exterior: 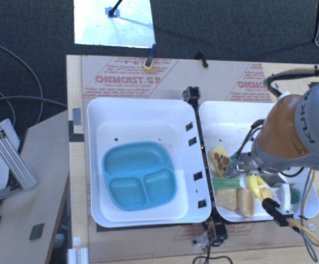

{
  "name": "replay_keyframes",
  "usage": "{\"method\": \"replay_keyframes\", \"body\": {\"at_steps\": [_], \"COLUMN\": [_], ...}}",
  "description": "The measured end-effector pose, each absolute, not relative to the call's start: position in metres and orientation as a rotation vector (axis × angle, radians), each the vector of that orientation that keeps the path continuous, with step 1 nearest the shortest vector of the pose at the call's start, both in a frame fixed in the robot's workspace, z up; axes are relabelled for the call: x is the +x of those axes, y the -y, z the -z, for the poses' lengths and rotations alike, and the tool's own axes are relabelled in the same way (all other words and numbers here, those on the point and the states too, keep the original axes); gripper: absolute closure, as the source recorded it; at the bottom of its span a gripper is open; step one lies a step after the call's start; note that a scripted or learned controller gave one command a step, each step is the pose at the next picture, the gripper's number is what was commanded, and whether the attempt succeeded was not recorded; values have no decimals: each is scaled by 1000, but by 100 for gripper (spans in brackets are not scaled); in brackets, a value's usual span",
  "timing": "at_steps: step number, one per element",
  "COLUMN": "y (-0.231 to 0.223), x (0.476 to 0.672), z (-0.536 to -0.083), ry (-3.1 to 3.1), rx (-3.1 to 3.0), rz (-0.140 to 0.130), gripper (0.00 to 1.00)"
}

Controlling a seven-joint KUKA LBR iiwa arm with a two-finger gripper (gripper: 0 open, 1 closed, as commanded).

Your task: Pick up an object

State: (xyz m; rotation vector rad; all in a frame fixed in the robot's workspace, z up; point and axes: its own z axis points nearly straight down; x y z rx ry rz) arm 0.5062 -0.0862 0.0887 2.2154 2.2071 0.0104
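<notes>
The right bin [225, 126] holds several toy foods along its near side. A yellow pizza slice with red dots [220, 159] lies at the left, a green piece [226, 183] below it, and tan bread pieces [240, 201] near the front wall. A yellow banana-like piece [255, 185] lies beside them. My gripper [235, 166] is low in this bin, just right of the pizza slice and above the green piece. The grey and orange arm [286, 131] hides the bin's right half. Nothing shows between the fingers.
The left bin [143, 114] holds a blue divided tray [139, 175]. A black divider with clips [199, 147] runs between the bins. A teal item [295, 194] peeks out near the right bin's front right corner.
</notes>
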Motion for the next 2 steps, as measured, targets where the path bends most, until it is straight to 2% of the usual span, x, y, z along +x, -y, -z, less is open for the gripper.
{"method": "replay_keyframes", "body": {"at_steps": [1, 2], "y": [86, 40], "x": [509, 541], "z": [-99, -190], "ry": [-2208, -2227], "rx": [2212, 2204], "rz": [-14, -15], "gripper": [100, 100]}}
